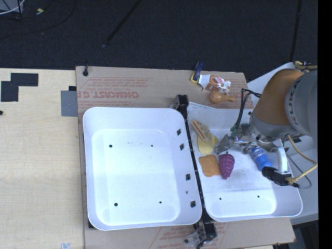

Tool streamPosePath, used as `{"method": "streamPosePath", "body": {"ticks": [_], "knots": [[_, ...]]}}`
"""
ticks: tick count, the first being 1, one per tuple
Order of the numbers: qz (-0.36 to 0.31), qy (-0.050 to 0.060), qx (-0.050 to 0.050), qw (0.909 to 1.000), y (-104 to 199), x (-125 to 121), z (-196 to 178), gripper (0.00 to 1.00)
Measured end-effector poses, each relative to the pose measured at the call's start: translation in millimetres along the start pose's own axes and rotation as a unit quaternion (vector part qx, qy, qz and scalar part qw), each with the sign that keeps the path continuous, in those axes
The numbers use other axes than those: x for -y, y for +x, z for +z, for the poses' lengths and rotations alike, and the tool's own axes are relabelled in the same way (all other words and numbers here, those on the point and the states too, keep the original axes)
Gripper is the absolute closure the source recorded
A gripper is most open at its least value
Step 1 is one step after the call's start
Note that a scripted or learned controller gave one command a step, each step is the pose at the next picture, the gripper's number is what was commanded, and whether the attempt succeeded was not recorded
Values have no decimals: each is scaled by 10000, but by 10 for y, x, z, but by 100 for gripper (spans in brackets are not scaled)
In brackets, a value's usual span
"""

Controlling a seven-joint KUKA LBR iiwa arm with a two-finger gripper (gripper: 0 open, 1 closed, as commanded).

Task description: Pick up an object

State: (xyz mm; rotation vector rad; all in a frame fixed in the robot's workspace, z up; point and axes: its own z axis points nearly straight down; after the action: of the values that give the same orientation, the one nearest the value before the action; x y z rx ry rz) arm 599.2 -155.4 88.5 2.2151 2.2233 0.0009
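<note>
The pincer [228, 143] is lowered into the right bin [290, 207] just above the purple grapes [226, 165], seemingly for a grasp; its opening cannot be told.

Even overhead light on my bench; white bins [135, 134] bright, nearly washed out. Dark, underexposed background. Shadows soft. Focus slightly soft, perhaps compression; fine detail is lost.

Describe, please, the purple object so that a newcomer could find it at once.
Start at the right-hand white bin, the one under the grey arm. Near its left wall lies a small cluster of toy food; the purple object is the lumpy, grape-like piece at the cluster's right edge, beside a flat orange piece. It is the only purple thing there.
</note>
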Motion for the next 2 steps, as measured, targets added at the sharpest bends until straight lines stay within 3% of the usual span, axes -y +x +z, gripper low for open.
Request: {"method": "streamPosePath", "body": {"ticks": [1, 2], "knots": [[1, 69, -29, 10000, 193, -441, 10, 0], [6, 6, -16, 10000, 181, -465, -128, 100]]}}
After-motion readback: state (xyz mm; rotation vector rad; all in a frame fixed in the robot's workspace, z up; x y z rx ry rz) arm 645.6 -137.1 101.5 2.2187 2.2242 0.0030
